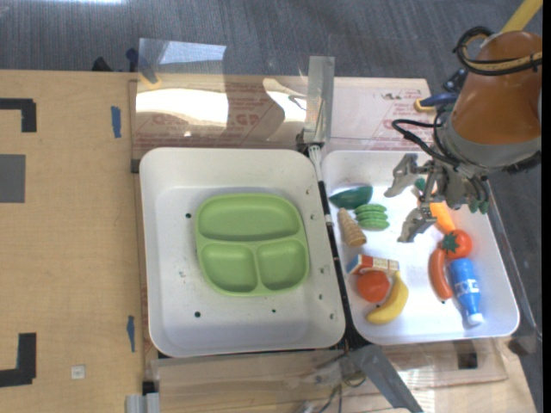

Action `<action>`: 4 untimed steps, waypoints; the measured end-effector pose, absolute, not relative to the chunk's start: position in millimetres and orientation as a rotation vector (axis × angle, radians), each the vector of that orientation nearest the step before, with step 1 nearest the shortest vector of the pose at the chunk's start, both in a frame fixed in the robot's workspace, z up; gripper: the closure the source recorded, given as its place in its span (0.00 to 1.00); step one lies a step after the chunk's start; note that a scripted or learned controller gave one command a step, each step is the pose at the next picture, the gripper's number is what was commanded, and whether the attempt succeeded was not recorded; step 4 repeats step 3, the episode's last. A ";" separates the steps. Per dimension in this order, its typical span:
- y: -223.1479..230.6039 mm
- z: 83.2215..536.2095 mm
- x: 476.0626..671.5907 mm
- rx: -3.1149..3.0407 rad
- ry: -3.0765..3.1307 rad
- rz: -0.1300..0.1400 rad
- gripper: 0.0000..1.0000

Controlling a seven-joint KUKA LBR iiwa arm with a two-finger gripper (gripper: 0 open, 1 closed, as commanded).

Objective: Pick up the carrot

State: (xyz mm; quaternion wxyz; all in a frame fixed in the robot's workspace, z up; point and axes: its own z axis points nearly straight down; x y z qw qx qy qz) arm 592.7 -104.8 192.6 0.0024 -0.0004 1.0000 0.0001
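Observation:
The carrot (442,217) is a short orange piece in the right bin (499,317), near its right wall and partly covered by the wrist. My gripper (413,201) hangs over the upper middle of that bin, just left of the carrot. Its two grey fingers (403,177) are spread apart, one towards the back and one towards the front. Between them I see the white bin floor and no object. The carrot sits beside the front finger, not between the two.
The right bin also holds a dark green piece (350,197), a striped green pod (373,216), a tan cone (350,228), a tomato (374,286), a banana (392,299), a red sausage (439,274) and a blue bottle (466,291). A green divided plate (252,243) lies in the left bin.

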 end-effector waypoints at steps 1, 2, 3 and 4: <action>-156.5 95.1 628.8 0.011 3.134 -0.002 0.00; -224.7 87.7 622.1 0.308 3.116 -0.003 0.00; -223.6 103.2 626.7 0.301 3.101 -0.008 1.00; -223.6 103.2 626.7 0.301 3.101 -0.008 1.00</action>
